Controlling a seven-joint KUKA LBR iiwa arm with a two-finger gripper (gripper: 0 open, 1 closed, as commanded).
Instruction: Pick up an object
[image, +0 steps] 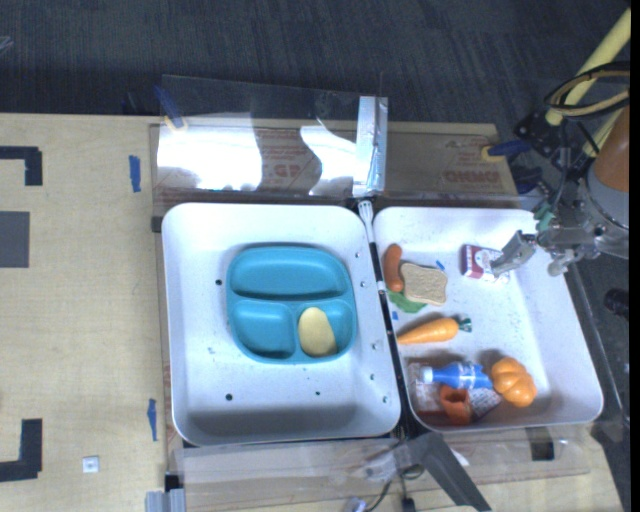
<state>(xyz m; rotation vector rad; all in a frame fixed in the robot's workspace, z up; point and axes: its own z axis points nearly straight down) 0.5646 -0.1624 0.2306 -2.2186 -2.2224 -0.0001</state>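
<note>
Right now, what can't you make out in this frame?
- Gripper, camera view: small and blurred, so its open or shut state is unclear.
- Small packet beside it: label too small to read.
- Bottle: partly covered by the red item and wrapper.
- Arm: cut off by the right edge.

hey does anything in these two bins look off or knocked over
Nothing looks spilled or broken. The right bin holds a loose jumble: sausage, bread slice, carrot, small carton, bottle on its side. The yellow potato sits neatly in the blue tray.
</note>
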